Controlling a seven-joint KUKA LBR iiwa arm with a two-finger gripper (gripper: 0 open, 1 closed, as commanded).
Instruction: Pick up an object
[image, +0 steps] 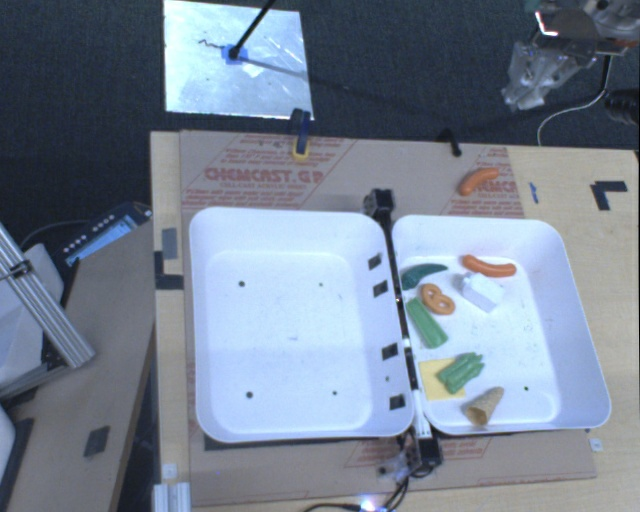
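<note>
claw (528, 88) at 1 o'clock, off bench, grip state cannot tell | sausage (489, 266) in right bin (575, 300): likely light, slick, rigid | grab mid-length across its width

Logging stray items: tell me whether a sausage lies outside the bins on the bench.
Yes, an orange sausage lies on the bench board behind the right bin.

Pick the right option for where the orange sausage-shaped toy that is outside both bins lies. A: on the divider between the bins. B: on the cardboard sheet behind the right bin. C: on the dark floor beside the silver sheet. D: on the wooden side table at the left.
B: the stray sausage rests on the printed cardboard just beyond the right bin's far rim.
</note>
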